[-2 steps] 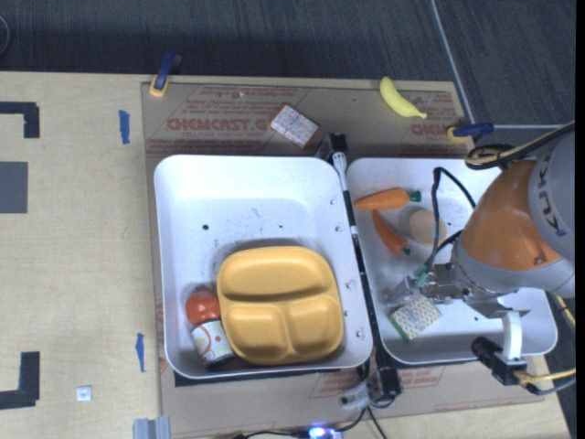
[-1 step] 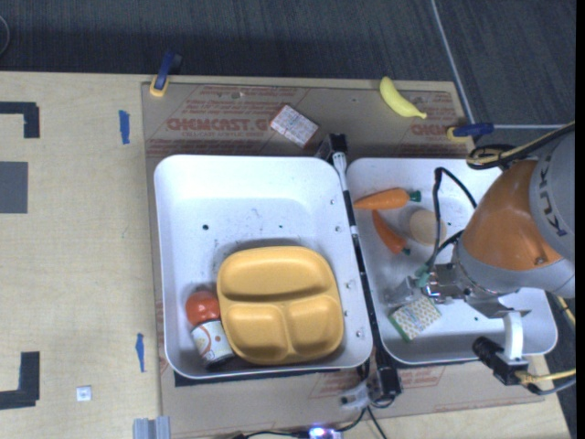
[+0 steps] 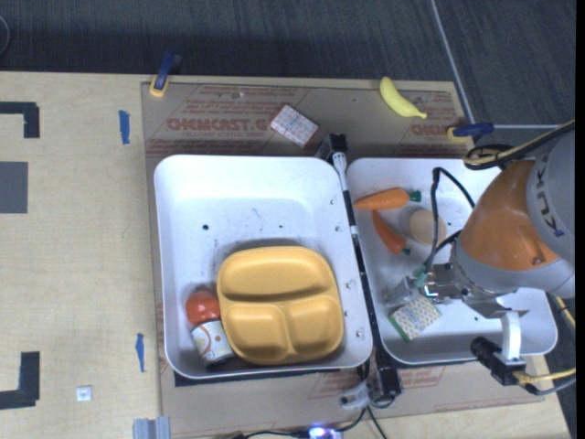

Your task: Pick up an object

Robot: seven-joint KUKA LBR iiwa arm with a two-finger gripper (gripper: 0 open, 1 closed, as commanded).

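Pick not yet made, judging from how things lie. Gripper (image 3: 422, 286) low in the right bin (image 3: 539, 337), near its front-left part, just above a small checkered pad (image 3: 416, 317) lying flat on the bin floor close to the front edge. Impossible to tell the claw's state; the wrist and orange band hide too much. Nothing seen lifted clear of the floor.

Other candidates in the same bin, toward its back-left corner: an orange carrot (image 3: 388, 198) lying across, a smaller orange-red piece (image 3: 388, 233) just in front of it, and a pale rounded thing (image 3: 420, 226) beside that, partly hidden by cabling. All near the gripper, none visibly pinched.

Left bin (image 3: 174, 190) carrying a yellow compartment tray (image 3: 279, 305) against its front edge, with a small red-topped bottle (image 3: 207, 323) tucked in the front-left corner.

Room for moving: tight to the left, where the dividing wall between bins stands close to the pad; tight to the front too, pad near the rim. Open floor toward the right bin's middle and right side, though under the arm's own bulk. Straight upward looks the freest way out.
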